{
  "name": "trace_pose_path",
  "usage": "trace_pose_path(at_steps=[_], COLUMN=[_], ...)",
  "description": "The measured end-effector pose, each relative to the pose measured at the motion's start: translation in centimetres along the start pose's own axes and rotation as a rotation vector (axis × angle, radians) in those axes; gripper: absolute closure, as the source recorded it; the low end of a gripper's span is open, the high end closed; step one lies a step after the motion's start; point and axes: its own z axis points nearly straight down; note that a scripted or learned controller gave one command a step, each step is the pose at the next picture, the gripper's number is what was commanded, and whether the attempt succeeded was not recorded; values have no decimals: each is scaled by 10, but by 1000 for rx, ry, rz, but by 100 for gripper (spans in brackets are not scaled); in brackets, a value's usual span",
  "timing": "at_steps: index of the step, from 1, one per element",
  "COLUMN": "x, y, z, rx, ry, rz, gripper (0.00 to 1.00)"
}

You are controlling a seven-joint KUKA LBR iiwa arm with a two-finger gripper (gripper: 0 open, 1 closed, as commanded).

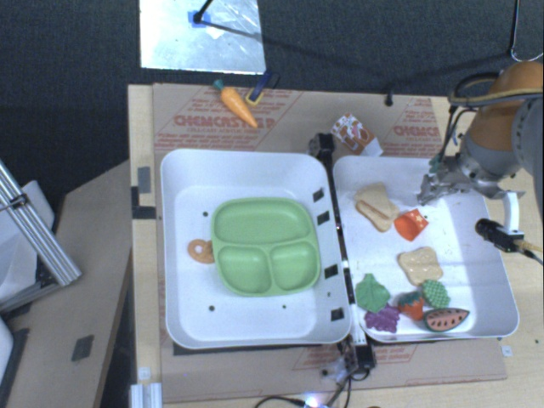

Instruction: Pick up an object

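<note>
Right, the claw (427, 189) hung low in the right bin (497, 308), just above the red piece (411, 224) and beside the tan bread slice (375, 205). Couldn't tell whether it was spread or pressed together; too small and blurred. Nothing visibly pinched. Risk, imo: red piece lay flat, so a descent might skid it or nudge the bread w/o a grip. Bin's far wall was near the claw; open floor lay toward the middle, btwn red piece and the second bread slice (420, 264).

Gripper (429, 187) low over right bin (501, 296), just above-right of red piece (411, 224); green divided plate (262, 245) in left bin (183, 185).
</note>
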Motion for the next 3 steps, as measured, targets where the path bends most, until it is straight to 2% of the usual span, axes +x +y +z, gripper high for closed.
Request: trace_pose_path(at_steps=[2,3], x=[3,3], y=[5,6], z=[-129,-128], rx=[-3,3], ry=[-1,0], rz=[1,1], gripper=[100,100])
